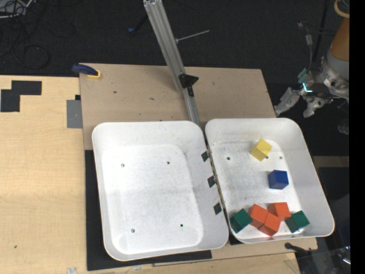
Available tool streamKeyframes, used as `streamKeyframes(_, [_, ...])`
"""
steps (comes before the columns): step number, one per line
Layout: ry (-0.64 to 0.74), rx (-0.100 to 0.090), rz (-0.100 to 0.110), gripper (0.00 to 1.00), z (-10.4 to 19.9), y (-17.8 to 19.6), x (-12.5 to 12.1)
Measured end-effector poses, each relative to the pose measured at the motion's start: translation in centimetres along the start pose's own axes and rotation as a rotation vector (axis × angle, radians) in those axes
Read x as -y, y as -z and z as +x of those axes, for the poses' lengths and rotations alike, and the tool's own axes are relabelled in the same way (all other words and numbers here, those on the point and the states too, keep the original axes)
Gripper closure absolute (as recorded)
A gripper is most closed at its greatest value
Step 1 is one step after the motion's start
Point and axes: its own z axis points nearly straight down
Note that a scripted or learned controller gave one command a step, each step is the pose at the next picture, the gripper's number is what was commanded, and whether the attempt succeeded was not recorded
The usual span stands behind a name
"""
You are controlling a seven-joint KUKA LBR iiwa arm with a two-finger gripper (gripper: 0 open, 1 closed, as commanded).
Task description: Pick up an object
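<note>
The right bin (308,153) holds a yellow cube (262,149) near its back and a blue cube (278,179) in the middle. Along its front edge lie three orange blocks (268,217) in a cluster, with one green block (240,220) on their left and another green block (297,221) on their right. My gripper (299,103) hangs above and beyond the bin's back right corner, off to the right of the bench. Its fingers (284,103) stand apart with nothing between them, well clear of every block.
The left bin (100,153) sits beside the right one, joined by black clips (210,180). A slanted aluminium rail (169,50) rises behind the bins. A small blue and yellow clamp (86,70) lies at the bench's back left.
</note>
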Motion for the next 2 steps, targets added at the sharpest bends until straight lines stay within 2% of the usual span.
streamKeyframes(1, [0.004, 0.001, -0.003, 0.0, 0.1, 0.3, -0.1])
streamKeyframes(2, [-0.002, 0.0, 0.002, 0.0, -0.2, -6.2, 0.0])
